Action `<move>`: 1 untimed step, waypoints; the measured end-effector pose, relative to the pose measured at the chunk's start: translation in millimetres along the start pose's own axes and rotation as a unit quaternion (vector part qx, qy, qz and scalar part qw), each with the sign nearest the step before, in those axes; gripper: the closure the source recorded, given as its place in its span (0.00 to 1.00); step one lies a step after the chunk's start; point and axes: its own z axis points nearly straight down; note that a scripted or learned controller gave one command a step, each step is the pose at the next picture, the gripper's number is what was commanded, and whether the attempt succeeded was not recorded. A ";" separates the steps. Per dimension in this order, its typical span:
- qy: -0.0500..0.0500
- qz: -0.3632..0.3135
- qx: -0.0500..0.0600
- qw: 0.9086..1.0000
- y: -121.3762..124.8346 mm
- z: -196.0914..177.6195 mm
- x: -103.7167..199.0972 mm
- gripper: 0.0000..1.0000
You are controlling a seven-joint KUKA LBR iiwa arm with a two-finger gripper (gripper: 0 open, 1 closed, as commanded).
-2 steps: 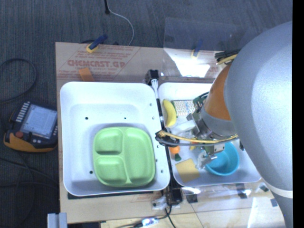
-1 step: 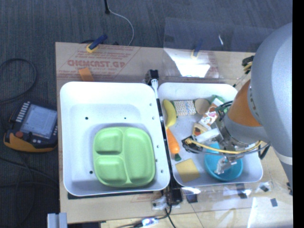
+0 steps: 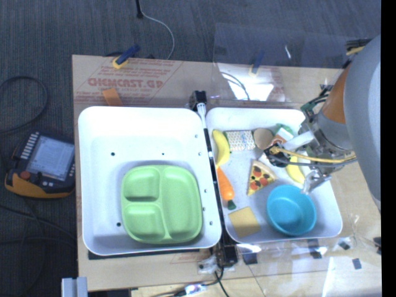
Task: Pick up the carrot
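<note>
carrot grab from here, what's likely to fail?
1. The carrot lies tight against the right bin's left wall, leaving little room on that side for a grasp.
2. The banana sits just above it and the yellow block just below, so a wrong pick is possible.
3. The gripper is across the bin by the blue bowl; travelling over could bump the pizza slice.

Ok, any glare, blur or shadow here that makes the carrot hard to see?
Camera view: carrot is sharp and evenly lit against the right bin's left wall; glare sits on the clear sheet above the bins, off the carrot; soft shadow under the green plate; the arm's near body looks blurred.
</note>
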 end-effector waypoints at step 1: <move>-0.005 0.034 0.004 0.999 -48.4 46.9 -35.3 0.00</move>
